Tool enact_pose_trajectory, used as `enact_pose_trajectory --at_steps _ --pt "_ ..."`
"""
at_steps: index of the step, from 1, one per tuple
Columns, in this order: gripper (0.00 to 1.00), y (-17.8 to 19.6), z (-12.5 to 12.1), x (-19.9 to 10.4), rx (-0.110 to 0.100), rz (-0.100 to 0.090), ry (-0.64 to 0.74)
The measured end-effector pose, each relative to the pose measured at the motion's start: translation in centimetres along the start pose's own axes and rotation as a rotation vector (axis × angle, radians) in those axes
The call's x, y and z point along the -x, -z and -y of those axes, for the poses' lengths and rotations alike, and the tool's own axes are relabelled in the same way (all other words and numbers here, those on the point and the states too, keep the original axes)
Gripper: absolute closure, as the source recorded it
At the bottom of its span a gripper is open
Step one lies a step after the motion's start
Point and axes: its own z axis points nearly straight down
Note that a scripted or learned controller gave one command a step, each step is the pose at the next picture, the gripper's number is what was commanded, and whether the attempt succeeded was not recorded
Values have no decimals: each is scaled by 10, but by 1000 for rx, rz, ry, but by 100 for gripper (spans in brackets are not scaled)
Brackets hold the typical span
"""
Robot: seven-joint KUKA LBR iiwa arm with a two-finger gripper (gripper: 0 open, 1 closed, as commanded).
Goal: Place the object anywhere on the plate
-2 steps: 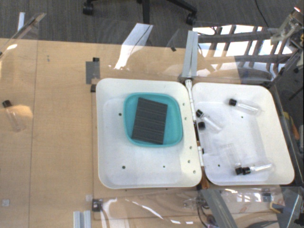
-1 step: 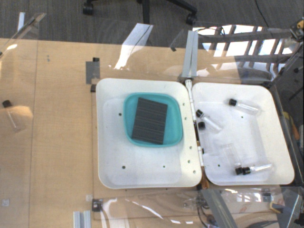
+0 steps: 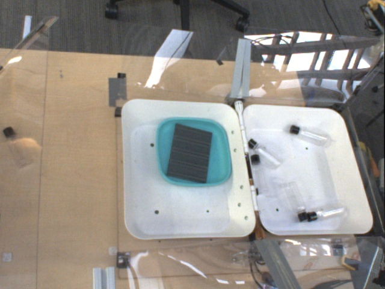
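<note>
A dark block [image 3: 190, 153] lies flat on the teal plate [image 3: 223, 156]; vials [image 3: 310, 135] lie in the other bin [image 3: 337, 179]. The gripper's state cannot be told.

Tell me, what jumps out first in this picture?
The teal plate in the left bin, with a dark ribbed block lying flat on its middle. Next, the right bin holds several clear vials with black caps scattered about: one near the top, two by the left wall and a pair at the bottom.
</note>
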Motion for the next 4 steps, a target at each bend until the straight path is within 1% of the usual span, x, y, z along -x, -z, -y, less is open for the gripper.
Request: enact_pose_trajectory --at_steps 1,2,3,4 --pt "0 0 2 11 -1 2 -3" --pt "0 -104 46 5 -7 8 -4" --pt "0 -98 20 4 -5 4 -4" --pt "0 -60 54 -18 -3 1 107"
